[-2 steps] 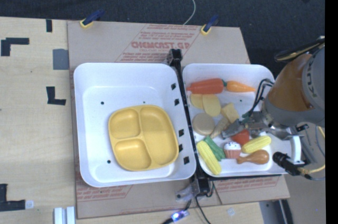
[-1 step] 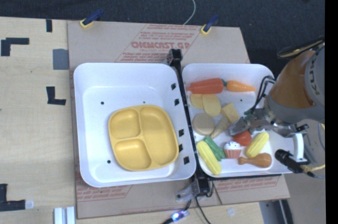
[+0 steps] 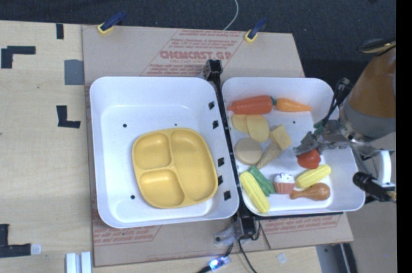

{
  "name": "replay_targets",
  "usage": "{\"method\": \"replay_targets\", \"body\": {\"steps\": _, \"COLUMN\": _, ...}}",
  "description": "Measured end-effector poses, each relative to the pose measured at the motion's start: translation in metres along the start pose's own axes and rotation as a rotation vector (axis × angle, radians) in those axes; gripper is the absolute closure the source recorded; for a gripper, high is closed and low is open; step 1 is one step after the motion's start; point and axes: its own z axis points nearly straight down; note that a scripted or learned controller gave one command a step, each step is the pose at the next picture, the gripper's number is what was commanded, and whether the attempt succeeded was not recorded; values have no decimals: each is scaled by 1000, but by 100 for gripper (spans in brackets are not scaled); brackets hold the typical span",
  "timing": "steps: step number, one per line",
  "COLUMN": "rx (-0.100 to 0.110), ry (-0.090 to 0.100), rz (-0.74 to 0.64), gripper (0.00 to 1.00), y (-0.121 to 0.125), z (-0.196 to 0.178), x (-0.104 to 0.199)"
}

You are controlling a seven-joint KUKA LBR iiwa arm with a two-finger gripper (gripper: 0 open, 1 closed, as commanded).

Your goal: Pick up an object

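Small red tomato-like piece (image 3: 309,158) in right bin (image 3: 291,87), directly under end effector (image 3: 308,148), touching or nearly touching its tips. Cannot tell from this angle whether end effector open, narrow or gripping; red piece not clearly seen between its tips. Just below end effector: yellow corn piece (image 3: 313,175), then brown drumstick (image 3: 310,191) nearer the bin's front wall. Below and left: small white-and-pink cupcake (image 3: 283,183), green pod (image 3: 261,177), larger yellow corn cob (image 3: 253,192). Immediately left: pale yellow wedge (image 3: 280,137), tan round piece (image 3: 248,152), two pale potato-like rounds (image 3: 253,126). Above and left: red-orange long pepper (image 3: 250,104) and orange carrot (image 3: 293,105) along the far wall. Well to the left: left bin (image 3: 109,95) with yellow divided plate (image 3: 174,167). To the right: grey arm with orange band (image 3: 377,91). Both bins on brown cardboard sheet (image 3: 193,53) over tabletop (image 3: 32,136).
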Motion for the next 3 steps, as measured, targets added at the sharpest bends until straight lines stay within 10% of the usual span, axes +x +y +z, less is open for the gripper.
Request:
{"method": "replay_targets", "body": {"steps": 2, "rx": 2, "ry": 1, "rz": -1, "gripper": 100, "y": 4, "z": -70, "x": -3}}
{"method": "replay_targets", "body": {"steps": 3, "rx": 5, "ry": 4, "rz": -6, "gripper": 100, "y": 32, "z": -58, "x": 44}}
